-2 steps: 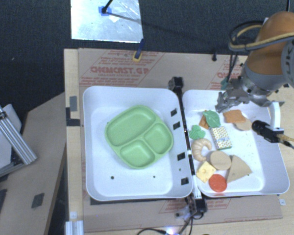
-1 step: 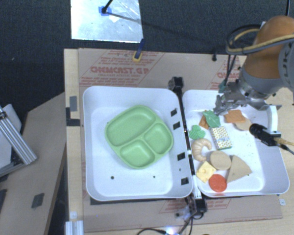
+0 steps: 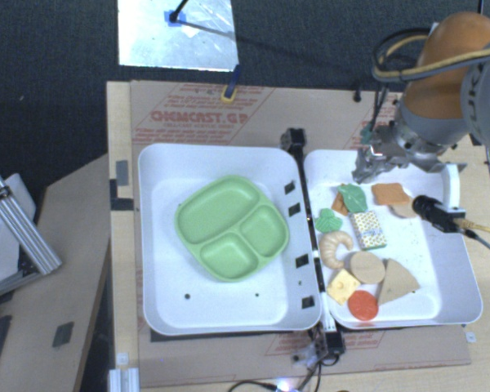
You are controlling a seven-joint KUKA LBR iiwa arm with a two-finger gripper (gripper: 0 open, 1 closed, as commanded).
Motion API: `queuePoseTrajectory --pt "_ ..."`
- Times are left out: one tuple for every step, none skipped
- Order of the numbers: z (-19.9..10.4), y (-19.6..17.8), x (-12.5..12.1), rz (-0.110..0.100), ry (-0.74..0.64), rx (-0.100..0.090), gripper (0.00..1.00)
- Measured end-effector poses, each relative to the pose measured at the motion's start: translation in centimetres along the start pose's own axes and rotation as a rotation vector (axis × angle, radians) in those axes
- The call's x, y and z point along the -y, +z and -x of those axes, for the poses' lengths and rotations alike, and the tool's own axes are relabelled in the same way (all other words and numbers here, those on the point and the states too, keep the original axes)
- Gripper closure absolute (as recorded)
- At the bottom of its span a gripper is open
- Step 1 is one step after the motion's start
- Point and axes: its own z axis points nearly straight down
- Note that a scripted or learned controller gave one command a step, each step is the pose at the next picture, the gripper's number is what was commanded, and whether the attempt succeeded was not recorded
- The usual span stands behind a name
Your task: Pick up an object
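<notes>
My gripper (image 3: 364,172) hangs over the far left part of the right bin (image 3: 449,300), just above and beyond a green leaf-shaped piece (image 3: 353,197). Nothing shows between its fingers. Toy food lies in that bin below it: an orange toast slice (image 3: 389,193), a patterned small box (image 3: 369,229), a croissant (image 3: 335,247), a tan round disc (image 3: 365,267), a tan wedge (image 3: 398,280), a yellow cheese block (image 3: 342,286), a red tomato slice (image 3: 363,305) and a small green piece (image 3: 326,220).
The left bin (image 3: 159,178) holds a green divided plate (image 3: 231,227). A black clipped divider (image 3: 304,219) separates the two bins. A shiny sheet (image 3: 178,21) lies beyond the bench at the back.
</notes>
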Motion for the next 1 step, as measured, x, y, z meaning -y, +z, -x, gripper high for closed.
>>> queuePoseTrajectory --pt "0.29 -0.04 -0.02 -0.001 0.003 0.0 1.0"
